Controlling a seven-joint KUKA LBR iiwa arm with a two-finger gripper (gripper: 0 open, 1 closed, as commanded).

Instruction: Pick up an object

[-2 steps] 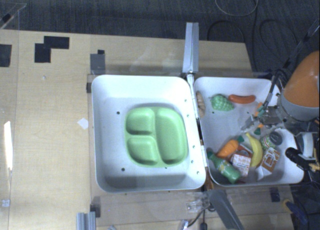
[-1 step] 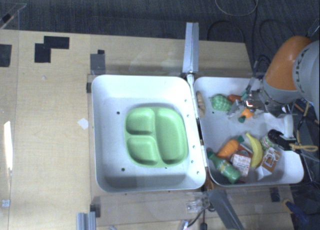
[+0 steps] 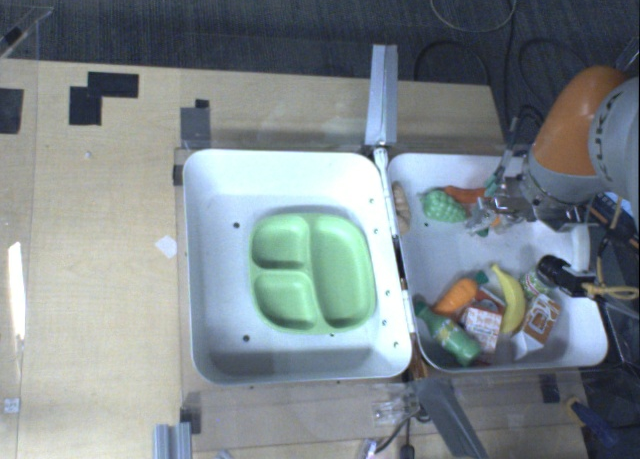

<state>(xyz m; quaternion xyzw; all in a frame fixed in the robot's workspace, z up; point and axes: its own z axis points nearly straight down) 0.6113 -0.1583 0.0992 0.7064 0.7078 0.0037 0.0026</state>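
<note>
Over the right bin (image 3: 590, 342), the claw (image 3: 489, 212) hovers near a banana (image 3: 510, 297).

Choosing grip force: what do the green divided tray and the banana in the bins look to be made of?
Green divided tray: looks like moulded plastic, matte, one even colour with soft rounded compartments. Banana: probably a plastic toy, given its smooth uniform yellow, though real fruit can't be ruled out.

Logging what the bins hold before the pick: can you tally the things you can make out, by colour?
Green: 3 - divided tray, knobbly item, bottle
Orange: 2 - carrot, piece by the gripper
Yellow: 1 - banana
Printed packets: 2 -
Total: 8
</note>
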